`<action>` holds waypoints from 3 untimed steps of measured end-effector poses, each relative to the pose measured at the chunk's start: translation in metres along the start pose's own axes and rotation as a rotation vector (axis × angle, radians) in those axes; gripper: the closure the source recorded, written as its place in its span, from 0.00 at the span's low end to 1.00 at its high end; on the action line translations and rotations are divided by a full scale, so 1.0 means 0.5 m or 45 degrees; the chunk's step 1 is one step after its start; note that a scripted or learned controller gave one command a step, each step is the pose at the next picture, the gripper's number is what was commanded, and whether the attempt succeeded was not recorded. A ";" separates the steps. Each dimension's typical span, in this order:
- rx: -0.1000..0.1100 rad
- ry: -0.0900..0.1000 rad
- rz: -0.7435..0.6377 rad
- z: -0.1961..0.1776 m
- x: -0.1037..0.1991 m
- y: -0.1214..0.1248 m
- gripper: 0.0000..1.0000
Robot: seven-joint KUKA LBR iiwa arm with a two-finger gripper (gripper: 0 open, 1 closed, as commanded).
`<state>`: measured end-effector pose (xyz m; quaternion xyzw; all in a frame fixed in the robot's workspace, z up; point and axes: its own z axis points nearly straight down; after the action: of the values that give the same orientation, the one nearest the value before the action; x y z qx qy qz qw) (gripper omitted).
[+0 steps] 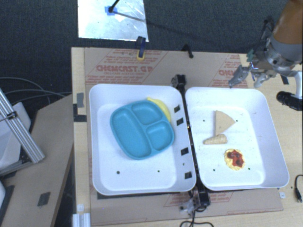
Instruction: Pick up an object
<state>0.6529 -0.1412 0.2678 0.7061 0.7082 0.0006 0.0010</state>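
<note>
The right bin point(265, 126) holds three small food pieces. A tan triangular slice point(222, 122) lies near its middle, with a small tan crust piece point(216, 139) just in front of it. Closer to the front sits a yellow round piece with red sauce point(234, 159). In the left bin point(102, 126) lies a blue divided plate point(141, 129), and a yellow banana-like piece point(161, 107) peeks out behind it. My gripper point(248, 77) hangs over the back right edge of the right bin, open, with nothing between its fingers, well apart from the food.
A black divider with clips point(184, 126) runs between the two bins. The bins rest on a cardboard sheet point(123, 65). A shiny metal plate point(111, 13) lies on the dark floor at the back left.
</note>
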 end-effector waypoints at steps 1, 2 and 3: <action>0.004 0.001 0.003 0.336 -0.028 -0.025 0.00; -0.004 -0.001 0.001 0.304 -0.028 -0.021 1.00; -0.001 0.000 0.003 0.343 -0.038 -0.117 1.00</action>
<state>0.5948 -0.1605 0.0960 0.7069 0.7074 0.0007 0.0013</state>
